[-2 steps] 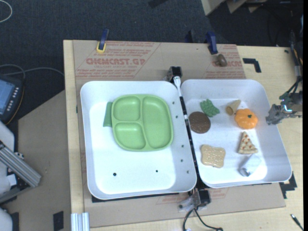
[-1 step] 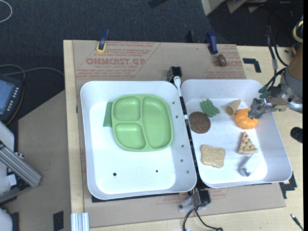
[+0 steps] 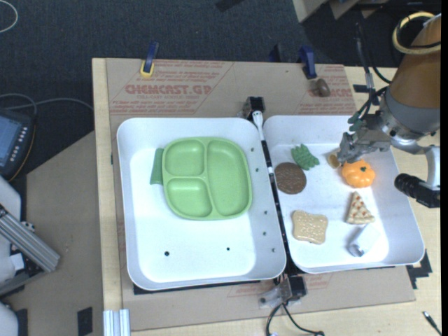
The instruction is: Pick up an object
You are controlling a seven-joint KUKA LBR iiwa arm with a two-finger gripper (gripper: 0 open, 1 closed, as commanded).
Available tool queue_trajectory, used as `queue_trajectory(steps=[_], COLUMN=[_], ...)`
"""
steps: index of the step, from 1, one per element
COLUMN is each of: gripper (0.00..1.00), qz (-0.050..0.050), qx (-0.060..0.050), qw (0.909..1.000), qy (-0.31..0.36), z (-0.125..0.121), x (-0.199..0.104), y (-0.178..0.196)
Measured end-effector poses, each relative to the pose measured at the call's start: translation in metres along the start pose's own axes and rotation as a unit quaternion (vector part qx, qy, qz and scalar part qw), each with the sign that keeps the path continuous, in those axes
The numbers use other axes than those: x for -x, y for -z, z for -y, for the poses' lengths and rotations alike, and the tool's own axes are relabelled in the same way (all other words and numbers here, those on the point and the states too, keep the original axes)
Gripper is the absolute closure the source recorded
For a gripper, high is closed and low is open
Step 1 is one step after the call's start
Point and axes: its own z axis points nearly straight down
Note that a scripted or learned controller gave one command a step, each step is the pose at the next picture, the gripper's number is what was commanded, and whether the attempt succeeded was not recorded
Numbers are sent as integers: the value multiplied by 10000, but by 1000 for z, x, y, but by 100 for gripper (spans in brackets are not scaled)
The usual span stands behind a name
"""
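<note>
Camera view, end effector low in right bin (finger state unclear), beside orange pumpkin.

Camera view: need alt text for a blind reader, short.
The arm's claw hovers at the back of the right bin, just above an orange pumpkin toy. That bin also holds a brown cookie, green leafy piece, cracker and pizza slice; the left bin holds a green divided plate.
</note>
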Motion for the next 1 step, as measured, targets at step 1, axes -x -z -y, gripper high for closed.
queue_trajectory(steps=[1], gripper=[100], qz=[-4], qx=[5], qw=[10000], qy=[4], z=[-38], x=[-41], y=[-6])
